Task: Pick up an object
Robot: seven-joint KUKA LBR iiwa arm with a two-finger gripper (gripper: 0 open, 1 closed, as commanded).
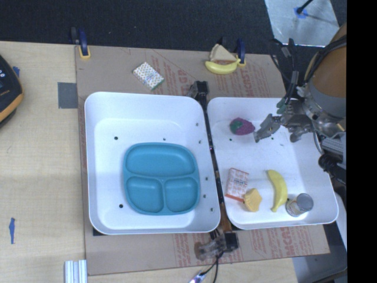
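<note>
The gripper (278,128) hangs open and empty, the purple fruit (241,126) lying just beside its nearer fingertip (260,135).

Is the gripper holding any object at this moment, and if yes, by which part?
Nothing is held. The gripper hangs over the right bin beside the purple fruit, with no object between its fingers.

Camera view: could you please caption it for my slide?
Pincer open above the right bin, beside a purple toy; blue tray in the left bin.
</note>
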